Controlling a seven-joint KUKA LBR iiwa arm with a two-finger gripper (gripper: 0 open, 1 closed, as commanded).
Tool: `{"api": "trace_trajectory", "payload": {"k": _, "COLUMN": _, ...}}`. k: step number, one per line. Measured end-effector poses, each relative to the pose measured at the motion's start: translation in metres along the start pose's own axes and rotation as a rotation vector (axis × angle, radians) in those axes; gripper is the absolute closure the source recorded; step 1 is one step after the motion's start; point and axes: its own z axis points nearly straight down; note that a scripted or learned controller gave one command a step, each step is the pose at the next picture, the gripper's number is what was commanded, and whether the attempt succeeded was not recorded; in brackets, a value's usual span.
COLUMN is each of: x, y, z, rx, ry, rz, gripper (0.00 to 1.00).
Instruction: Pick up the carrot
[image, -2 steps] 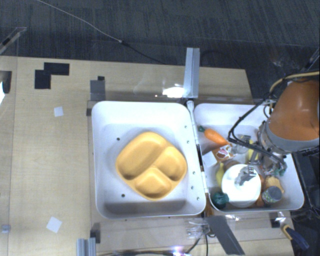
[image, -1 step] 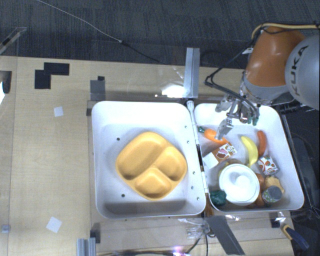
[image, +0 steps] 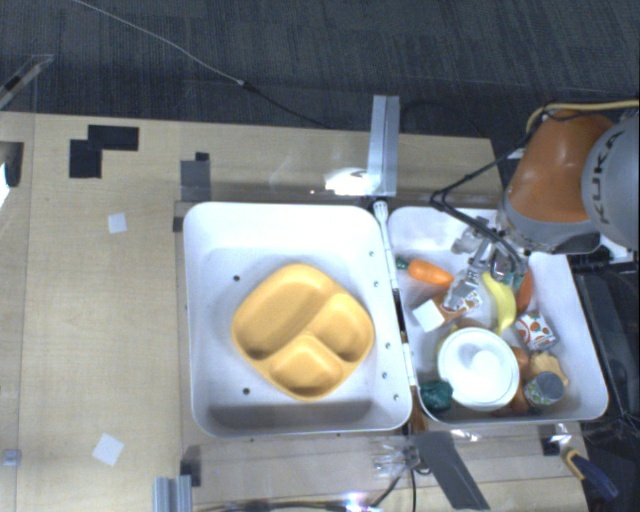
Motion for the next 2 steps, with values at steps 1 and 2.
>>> {"api": "trace_trajectory", "payload": {"k": 1, "x": 0.011, "y": 0.023, "z": 0.028, "rx": 0.009, "ry": 0.025, "rz": 0.237, "gripper": 0.00}}
{"api": "trace_trajectory", "payload": {"k": 2, "x": 0.102, "y": -0.002, "z": 0.025, "rx": 0.012, "ry": 0.026, "rz": 0.492, "gripper": 0.00}}
